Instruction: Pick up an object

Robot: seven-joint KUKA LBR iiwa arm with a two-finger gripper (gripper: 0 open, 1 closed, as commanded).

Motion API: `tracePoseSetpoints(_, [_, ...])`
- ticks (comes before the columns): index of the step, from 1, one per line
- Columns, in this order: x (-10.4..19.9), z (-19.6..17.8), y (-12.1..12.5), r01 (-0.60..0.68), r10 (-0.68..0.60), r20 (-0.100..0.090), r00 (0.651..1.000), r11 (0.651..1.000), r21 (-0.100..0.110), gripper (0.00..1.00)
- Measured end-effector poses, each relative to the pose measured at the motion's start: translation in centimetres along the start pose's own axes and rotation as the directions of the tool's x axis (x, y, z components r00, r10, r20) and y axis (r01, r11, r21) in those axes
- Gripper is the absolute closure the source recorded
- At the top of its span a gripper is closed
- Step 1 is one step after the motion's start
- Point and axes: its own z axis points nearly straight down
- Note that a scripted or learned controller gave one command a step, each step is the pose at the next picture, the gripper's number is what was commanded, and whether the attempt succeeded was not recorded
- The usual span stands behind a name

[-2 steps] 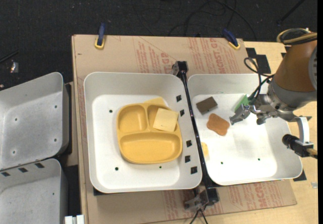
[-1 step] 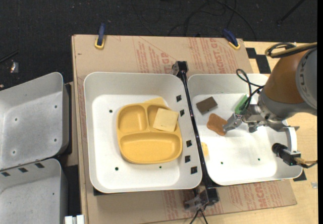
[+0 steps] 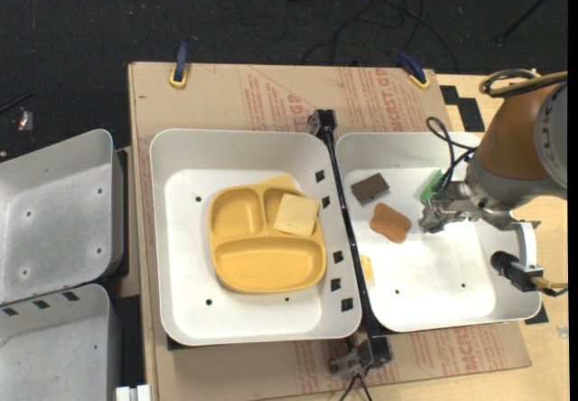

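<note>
The right bin [image 3: 452, 291] holds a dark brown block [image 3: 369, 187] near its far left and an orange-brown sponge-like piece [image 3: 390, 222] just in front of it. A green object [image 3: 433, 187] lies partly under the arm's wrist. My gripper [image 3: 432, 220] hangs low over the bin floor, just right of the orange-brown piece and close beside the green object. Its fingers are hidden from above by the wrist body. A small yellow item [image 3: 366, 269] peeks out at the bin's left wall.
The left bin [image 3: 181, 300] holds a yellow divided tray [image 3: 262, 250] with a pale cream square [image 3: 296, 214] resting on its upper right compartment. A black divider [image 3: 343, 228] runs between the bins. Grey metal panels [image 3: 54, 209] lie to the far left.
</note>
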Motion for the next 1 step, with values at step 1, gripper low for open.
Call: tracePoseSetpoints(1, [-0.57,-6.11,0.66,0.003,-0.003,0.002,1.0,1.0,-0.006,1.0])
